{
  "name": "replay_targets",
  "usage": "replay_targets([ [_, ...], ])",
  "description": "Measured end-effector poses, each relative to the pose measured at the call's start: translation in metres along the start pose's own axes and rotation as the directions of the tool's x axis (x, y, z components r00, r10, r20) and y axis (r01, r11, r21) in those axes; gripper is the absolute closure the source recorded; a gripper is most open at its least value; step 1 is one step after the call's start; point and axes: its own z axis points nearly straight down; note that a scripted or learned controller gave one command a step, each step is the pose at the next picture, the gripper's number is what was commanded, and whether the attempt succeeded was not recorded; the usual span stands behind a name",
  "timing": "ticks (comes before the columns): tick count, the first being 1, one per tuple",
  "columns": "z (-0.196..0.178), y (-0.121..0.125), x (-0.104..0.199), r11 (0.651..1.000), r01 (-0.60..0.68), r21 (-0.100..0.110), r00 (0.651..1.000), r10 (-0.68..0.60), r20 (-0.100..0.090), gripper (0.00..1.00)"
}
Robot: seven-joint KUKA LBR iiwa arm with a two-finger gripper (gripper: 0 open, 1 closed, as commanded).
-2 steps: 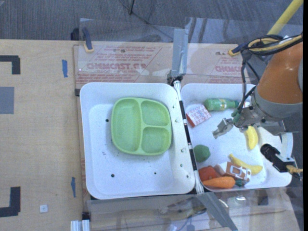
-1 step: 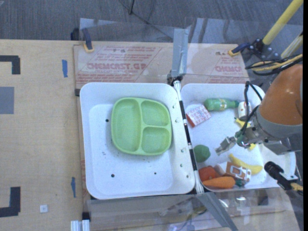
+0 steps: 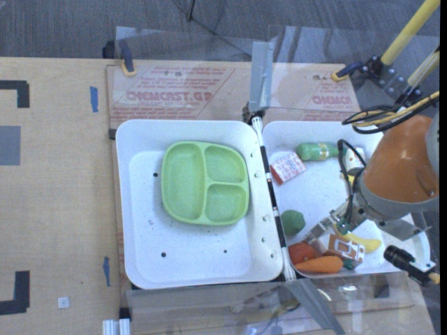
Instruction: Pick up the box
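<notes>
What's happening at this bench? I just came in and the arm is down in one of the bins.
The arm's hand is low in the right bin, among toy food near the front: a carrot, a tomato, a green ball and a small box just beside it. Another red-patterned box lies further back, untouched. The left bin holds a green divided plate. Nothing is visibly held yet.

Wooden bench (image 3: 56, 201), two white bins side by side, left bin (image 3: 133, 208), right bin (image 3: 307, 180)
</notes>
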Motion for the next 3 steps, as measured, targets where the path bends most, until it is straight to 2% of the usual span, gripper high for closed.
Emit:
replay_targets([
  [1,0.024,0.04,-0.019,1.0,0.03,0.0,1.0,-0.03,-0.002,0.0],
  [2,0.024,0.001,-0.031,0.995,0.096,-0.003,0.995,-0.096,0.0,0.0],
  [3,0.023,-0.004,-0.009,0.997,0.082,-0.004,0.997,-0.082,0.004,0.0],
])
